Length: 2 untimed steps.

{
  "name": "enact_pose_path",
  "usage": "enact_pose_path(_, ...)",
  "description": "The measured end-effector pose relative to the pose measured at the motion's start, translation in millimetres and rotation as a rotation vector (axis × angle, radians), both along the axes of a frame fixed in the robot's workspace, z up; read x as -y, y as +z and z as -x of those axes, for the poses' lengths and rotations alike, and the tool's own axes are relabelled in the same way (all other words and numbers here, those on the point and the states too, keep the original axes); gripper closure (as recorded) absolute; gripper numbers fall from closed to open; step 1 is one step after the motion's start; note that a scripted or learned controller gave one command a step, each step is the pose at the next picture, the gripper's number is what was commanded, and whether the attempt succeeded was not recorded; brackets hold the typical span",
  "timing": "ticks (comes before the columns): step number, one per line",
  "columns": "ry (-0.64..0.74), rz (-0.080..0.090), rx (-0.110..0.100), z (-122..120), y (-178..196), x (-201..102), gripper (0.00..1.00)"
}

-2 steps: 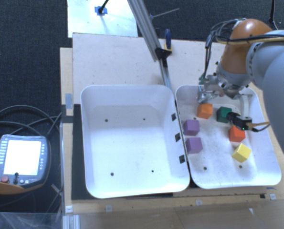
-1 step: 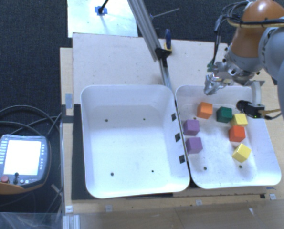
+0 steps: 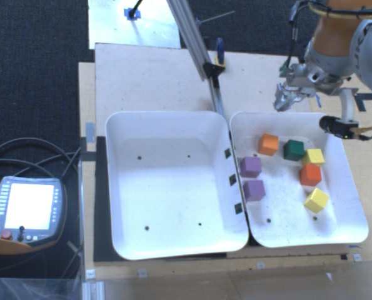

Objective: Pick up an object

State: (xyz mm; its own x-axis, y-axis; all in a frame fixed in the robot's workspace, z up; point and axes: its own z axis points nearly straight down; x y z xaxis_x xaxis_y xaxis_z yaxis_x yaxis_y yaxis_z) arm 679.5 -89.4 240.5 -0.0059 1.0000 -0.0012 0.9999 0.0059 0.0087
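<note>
The right bin (image 3: 354,224) holds several small blocks: an orange one (image 3: 268,144), a green one (image 3: 293,150), a yellow one (image 3: 314,157), a red-orange one (image 3: 310,175), another yellow one (image 3: 316,199) and two purple ones (image 3: 251,165) (image 3: 254,189). My gripper (image 3: 284,101) hangs above the back rim of the right bin, raised well clear of the blocks. Nothing shows between its fingertips, which look close together.
The left bin (image 3: 120,186) stands beside the right one. A slanted metal pole (image 3: 189,27) with a clamp crosses the bench behind the bins. A teach pendant (image 3: 26,214) with cables lies at the far left, off the bench.
</note>
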Motion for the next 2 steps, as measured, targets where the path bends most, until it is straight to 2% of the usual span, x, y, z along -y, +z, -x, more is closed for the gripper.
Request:
enact_pose_path(1,0.0,0.0,0.001,-2,56,0,1.0)
enact_pose_path(2,0.003,-0.002,-0.01,33,37,-46,1.0)
